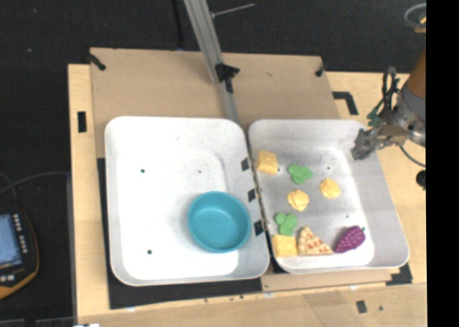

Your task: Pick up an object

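My gripper (363, 144) hangs over the upper right rim of the right bin (380, 196), with nothing visibly in it. Below and left of it, small toy foods lie in that bin: a yellow block (267, 163), a green piece (300, 173), two yellow lumps (297, 199) (330, 188), a green broccoli-like piece (286, 223), another yellow block (284, 246), a pizza slice (313, 242) and purple grapes (349, 239). A teal bowl (217, 221) sits in the left bin (143, 146), near its lower right corner.
A grey metal pole (208, 39) slants down from the top to the gap between the bins. Brown board (179, 85) lies behind the bins. A handheld controller (14, 243) sits at the far left edge.
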You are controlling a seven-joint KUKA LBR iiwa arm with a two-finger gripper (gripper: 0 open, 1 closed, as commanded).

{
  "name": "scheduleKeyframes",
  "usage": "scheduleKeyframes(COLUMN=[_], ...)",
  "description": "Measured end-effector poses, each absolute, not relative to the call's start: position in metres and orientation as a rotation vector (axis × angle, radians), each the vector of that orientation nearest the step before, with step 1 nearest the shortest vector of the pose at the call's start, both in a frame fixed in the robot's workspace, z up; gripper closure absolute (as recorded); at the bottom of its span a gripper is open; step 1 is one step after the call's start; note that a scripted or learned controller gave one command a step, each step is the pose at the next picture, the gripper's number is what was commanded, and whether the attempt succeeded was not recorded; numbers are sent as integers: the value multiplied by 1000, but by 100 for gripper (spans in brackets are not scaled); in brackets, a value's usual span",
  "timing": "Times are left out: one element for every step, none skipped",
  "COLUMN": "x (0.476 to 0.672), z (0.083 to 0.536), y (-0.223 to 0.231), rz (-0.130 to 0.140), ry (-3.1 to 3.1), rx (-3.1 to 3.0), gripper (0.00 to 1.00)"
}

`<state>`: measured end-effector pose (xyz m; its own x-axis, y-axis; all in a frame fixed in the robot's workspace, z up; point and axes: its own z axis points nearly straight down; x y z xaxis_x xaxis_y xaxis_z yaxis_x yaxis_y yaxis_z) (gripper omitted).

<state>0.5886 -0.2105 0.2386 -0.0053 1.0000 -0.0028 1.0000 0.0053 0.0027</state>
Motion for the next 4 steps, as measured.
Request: scheduleKeyframes(x=[599,609,614,622], z=[250,238,231,239], y=[-162,-112,-65,-4], rz=[5,1,1,5], ry=[2227,2229,2228,2230], rx=[2211,2214,2215,2212], gripper=[100,100,100,100])
